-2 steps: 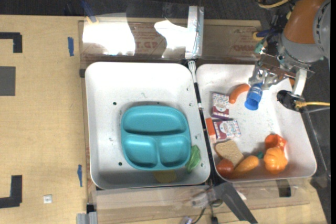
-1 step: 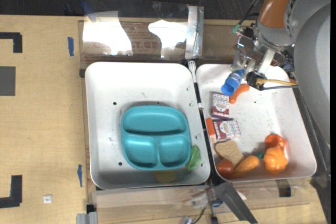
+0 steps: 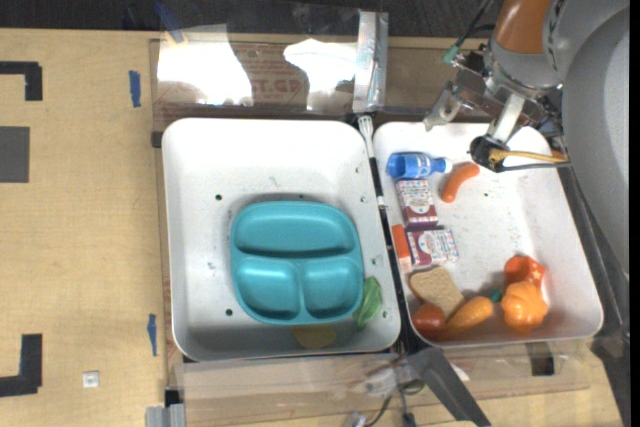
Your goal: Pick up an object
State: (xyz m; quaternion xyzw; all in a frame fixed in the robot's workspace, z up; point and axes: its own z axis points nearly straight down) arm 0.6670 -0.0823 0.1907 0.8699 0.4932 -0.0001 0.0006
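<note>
My gripper (image 3: 468, 125) hangs over the far edge of the right bin (image 3: 560, 215), open, with nothing between its fingers. Just in front of it lie a small blue bottle (image 3: 414, 165) and an orange sausage-shaped piece (image 3: 459, 181), both apart from the fingers. Further forward are two small cartons (image 3: 418, 200) (image 3: 432, 245), a bread slice (image 3: 435, 286), a red tomato (image 3: 428, 318), a carrot (image 3: 470, 313) and orange peppers (image 3: 524, 300).
The left bin (image 3: 200, 175) holds a teal compartment tray (image 3: 295, 258) with a green item (image 3: 370, 300) at its right corner. A clear plastic sheet (image 3: 300, 65) stands behind the bins. The divider wall (image 3: 378, 205) runs between the bins.
</note>
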